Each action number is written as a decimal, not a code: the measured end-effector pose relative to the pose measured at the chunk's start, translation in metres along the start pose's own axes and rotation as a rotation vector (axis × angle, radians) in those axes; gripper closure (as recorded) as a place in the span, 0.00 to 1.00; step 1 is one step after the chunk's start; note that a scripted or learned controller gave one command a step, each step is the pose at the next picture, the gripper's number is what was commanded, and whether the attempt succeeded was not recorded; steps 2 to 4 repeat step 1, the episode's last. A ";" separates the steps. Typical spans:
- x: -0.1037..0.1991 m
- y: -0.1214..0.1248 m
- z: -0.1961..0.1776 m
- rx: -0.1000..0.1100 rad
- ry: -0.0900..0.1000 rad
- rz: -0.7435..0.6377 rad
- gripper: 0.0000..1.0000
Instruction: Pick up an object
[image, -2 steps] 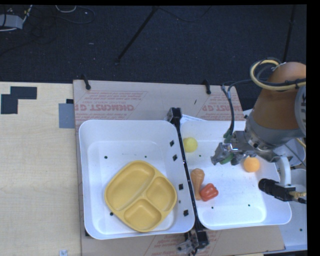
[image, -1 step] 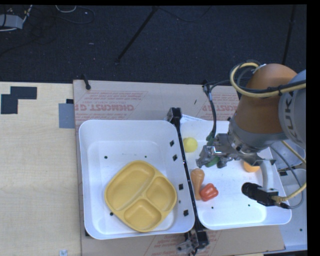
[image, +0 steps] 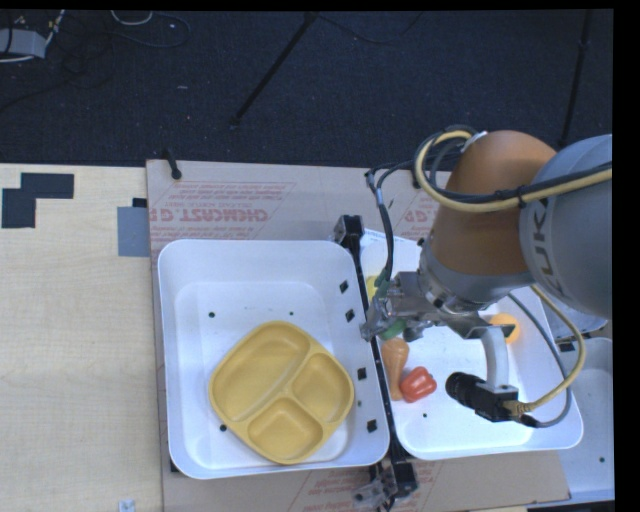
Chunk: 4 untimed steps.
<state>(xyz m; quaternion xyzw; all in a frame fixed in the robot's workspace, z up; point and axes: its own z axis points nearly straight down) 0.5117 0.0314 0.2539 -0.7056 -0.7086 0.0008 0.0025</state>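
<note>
In the right bin (image: 560, 432) an orange carrot-shaped toy (image: 396, 354) lies by the left wall, with a red pepper-like toy (image: 417, 383) just below it. A yellow-orange piece (image: 506, 327) peeks out to the right under the arm. Something green and yellow (image: 383, 292) shows at the bin's left wall beneath the wrist. My gripper (image: 386, 318) hangs low over the left side of this bin, directly above the carrot toy's upper end. The big orange and grey wrist hides most of it, and I see nothing clearly held.
The left bin (image: 190, 300) holds a yellow divided plate (image: 281, 391). A black cylinder (image: 478, 394) on a yellow cable hangs over the right bin's lower middle. The dividing wall (image: 366, 350) between the bins runs right beside the gripper.
</note>
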 end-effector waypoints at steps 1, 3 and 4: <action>0.048 -0.010 0.004 0.001 -0.001 0.000 1.00; 0.048 -0.010 0.004 0.001 -0.001 0.000 1.00; 0.048 -0.010 0.004 0.001 -0.001 0.000 1.00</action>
